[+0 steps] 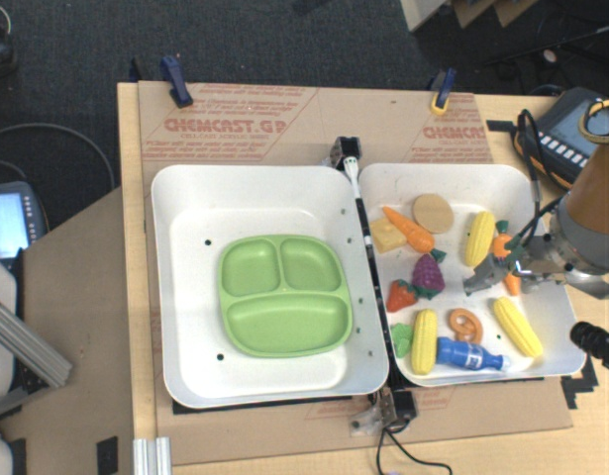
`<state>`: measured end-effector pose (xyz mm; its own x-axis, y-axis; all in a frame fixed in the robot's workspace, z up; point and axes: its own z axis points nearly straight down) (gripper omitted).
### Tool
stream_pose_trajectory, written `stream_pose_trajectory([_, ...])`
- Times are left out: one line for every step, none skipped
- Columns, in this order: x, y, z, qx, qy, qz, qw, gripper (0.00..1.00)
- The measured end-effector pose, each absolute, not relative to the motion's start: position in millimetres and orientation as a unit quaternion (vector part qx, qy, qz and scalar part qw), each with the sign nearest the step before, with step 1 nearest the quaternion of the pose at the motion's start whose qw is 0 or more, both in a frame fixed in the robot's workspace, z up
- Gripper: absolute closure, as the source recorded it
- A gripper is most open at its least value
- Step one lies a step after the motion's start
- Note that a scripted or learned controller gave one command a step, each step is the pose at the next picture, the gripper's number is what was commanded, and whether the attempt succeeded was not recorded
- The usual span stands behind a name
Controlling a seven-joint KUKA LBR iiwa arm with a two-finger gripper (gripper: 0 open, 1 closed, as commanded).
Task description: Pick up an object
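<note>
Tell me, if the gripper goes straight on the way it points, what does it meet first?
Probably the purple grapes: the gripper points left toward them, though its height is unclear.

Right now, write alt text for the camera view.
A grey arm's gripper hangs over the right white bin of toy food: corn cobs, carrot, grapes, strawberry, blue bottle. The left bin holds a green divided plate.
</note>
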<state>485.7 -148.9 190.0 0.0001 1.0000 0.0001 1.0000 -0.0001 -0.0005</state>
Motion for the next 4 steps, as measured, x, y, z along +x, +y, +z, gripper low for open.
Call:
stream_pose_trajectory([534.3,-90.7,195.3,-0.705,-0.710,-0.0016,-0.002,0.00])
stream_pose_trajectory([514.1,-113.0,80.8,-0.708,-0.706,0.0008,0.000,0.00])
stream_pose_trajectory([531.9,-212.1,214.5,-0.709,-0.705,-0.0016,-0.010,0.00])
stream_pose_trajectory([587.4,-169.1,201.1,-0.705,-0.709,-0.0018,-0.002,0.00])
